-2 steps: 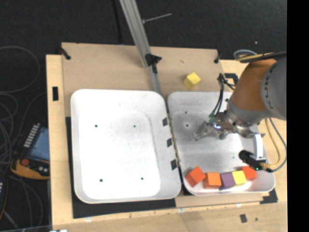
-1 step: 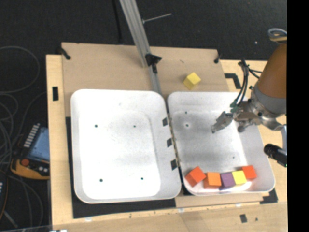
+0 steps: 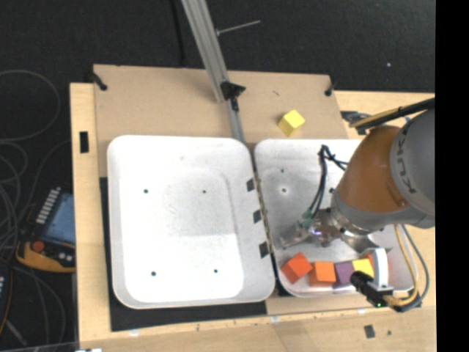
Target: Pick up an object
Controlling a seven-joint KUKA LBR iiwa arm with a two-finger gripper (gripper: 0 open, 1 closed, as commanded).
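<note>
We're seeing the arm (image 3: 381, 178) reaching in from the right of the frame & hanging over the right bin (image 3: 282, 163), w/ the gripper (image 3: 316, 229) low in the bin's middle, just above the blocks. Whether it's open or closed, we can't tell. Nothing's visibly in its grasp, so we're judging the pick as not done yet.

Candidates are lying in a row along the bin's lower edge, lower right of frame: red block (image 3: 296, 267), orange block (image 3: 323, 272), purple block (image 3: 344, 273), yellow block (image 3: 363, 266). Another yellow cube (image 3: 292, 122) is sitting outside the bins, upper centre-right, on the bench (image 3: 146, 101). The left bin (image 3: 183, 218) is sitting beside the right one.

Left to do, as we're reading it: descend, grasp, lift.
</note>
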